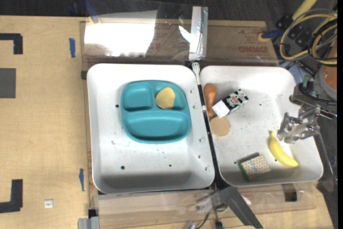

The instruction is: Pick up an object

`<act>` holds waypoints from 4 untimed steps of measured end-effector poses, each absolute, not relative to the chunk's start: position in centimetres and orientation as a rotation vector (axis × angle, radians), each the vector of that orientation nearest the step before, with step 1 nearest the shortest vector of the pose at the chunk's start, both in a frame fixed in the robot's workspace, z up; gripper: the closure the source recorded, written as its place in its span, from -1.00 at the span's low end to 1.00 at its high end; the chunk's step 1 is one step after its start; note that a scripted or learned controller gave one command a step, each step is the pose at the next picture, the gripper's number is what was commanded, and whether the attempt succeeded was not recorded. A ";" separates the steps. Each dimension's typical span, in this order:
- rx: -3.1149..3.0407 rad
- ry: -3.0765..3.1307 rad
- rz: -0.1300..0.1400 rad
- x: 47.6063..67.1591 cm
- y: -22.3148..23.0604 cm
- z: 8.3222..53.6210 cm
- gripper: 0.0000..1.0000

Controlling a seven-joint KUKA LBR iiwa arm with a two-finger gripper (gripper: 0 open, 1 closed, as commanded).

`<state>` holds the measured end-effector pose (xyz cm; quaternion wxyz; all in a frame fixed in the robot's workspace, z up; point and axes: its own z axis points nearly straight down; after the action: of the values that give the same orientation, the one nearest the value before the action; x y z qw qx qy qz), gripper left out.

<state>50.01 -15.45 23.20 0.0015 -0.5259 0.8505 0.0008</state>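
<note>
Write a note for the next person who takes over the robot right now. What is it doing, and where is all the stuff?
Gripper: over the right bin, near its right wall, just above the banana; holding nothing.
Right bin: banana, hot dog, round tan piece, black-and-white box, patterned block.
Left bin: teal divided plate with a yellow lemon-like piece in its upper right compartment.
Done: nothing picked up.
Left: grasp and lift one object; the banana is nearest.
</note>
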 end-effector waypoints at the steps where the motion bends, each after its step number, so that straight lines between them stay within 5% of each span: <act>1: -2.101 2.331 0.002 48.9 -13.6 23.8 1.00; 2: -2.495 1.902 0.000 48.0 -16.4 24.7 1.00; 4: -3.102 0.474 0.001 49.0 -11.2 25.5 1.00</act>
<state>48.95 -11.24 25.45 0.0021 -0.9885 0.1510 0.0003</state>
